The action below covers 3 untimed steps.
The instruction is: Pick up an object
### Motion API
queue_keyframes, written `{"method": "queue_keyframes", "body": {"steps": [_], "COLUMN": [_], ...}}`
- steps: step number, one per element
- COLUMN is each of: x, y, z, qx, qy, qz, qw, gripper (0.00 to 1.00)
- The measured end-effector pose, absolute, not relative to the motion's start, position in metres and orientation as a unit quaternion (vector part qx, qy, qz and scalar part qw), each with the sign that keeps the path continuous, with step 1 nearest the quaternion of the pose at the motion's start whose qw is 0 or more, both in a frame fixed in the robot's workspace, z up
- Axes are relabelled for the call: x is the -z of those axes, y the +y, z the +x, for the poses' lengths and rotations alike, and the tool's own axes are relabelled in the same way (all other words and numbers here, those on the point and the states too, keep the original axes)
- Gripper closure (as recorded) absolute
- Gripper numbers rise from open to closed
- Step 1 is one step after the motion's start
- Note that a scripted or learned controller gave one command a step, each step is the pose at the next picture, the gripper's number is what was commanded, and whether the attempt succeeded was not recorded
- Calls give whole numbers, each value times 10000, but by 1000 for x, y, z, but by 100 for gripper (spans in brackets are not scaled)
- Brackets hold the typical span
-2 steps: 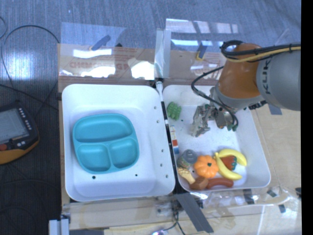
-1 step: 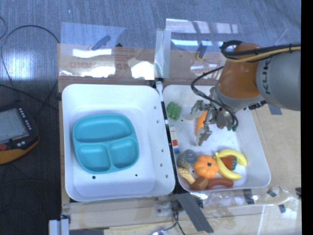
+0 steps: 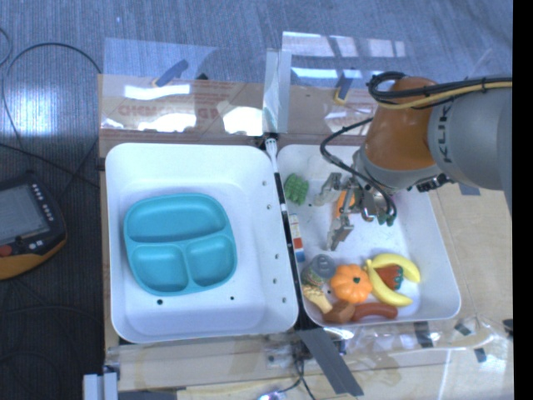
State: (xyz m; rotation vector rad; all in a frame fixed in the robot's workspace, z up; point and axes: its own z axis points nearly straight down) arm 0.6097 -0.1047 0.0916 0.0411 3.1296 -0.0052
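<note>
Toy food (image 3: 366, 286) sits lower right in the right bin (image 3: 437, 248); the gripper (image 3: 343, 223) hovers above, released and empty; nothing is picked yet.

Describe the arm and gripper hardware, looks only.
Grey arm with white KUKA lettering and a wide orange band above the wrist. Black and yellow cables run along its top. The gripper is small, metallic grey with orange parts and thin fingers.

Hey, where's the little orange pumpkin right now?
The orange pumpkin lies in the right-hand bin, near its front edge, with the banana just to its right and the gripper above it in the picture.
</note>
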Motion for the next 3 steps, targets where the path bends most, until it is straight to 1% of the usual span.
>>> {"method": "queue_keyframes", "body": {"steps": [1,2,3], "x": [-92,-92,-93], "y": [-114,-98,-94], "z": [565,594,538], "qx": [15,31,10], "qy": [9997,10000,9996], "qz": [245,23,245], "qw": [96,72,100], "gripper": [0,0,0]}}
